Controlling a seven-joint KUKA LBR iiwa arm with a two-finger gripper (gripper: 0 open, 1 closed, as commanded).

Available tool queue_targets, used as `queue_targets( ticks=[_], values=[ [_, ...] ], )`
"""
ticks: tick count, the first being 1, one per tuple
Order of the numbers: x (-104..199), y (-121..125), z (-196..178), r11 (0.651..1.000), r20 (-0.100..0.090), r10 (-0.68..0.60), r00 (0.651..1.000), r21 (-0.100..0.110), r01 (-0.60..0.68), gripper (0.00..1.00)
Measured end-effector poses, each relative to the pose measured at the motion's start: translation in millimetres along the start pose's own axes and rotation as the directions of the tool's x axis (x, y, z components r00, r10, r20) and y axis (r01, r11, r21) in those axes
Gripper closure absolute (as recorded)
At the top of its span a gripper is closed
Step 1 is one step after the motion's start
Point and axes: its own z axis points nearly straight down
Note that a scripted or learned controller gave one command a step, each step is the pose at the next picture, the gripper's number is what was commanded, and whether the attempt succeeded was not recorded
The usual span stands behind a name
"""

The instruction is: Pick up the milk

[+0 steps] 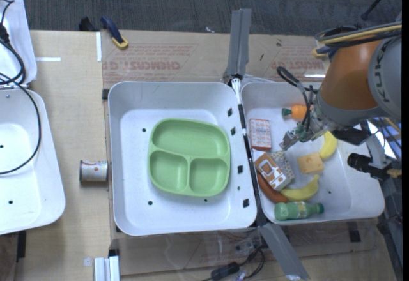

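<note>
The green bottle (298, 210) lies below the milk (273, 171); the gripper (293, 138) hovers above, grip state unclear.

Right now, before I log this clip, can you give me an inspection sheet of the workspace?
Surface: wooden bench bearing two shallow white bins.
Job's things: brown-and-white milk carton, lying in the right bin.
Clutter: green divided plate in the left bin; bananas, green bottle, cheese wedge beside the carton.
Grippers: gripper low over the right bin, above the carton.
Cables: black cable at left.
Surroundings: small can on bench.
</note>
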Motion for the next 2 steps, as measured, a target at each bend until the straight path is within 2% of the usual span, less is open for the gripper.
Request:
queue_targets(
  ticks=[1,2],
  values=[
    [87,1,-68,0.999,-0.002,-0.038,0.999,0.003,0.038,1.0],
    [157,-2,-68,0.973,-0.005,-0.229,0.973,0.004,0.229,1.0]
  ],
)
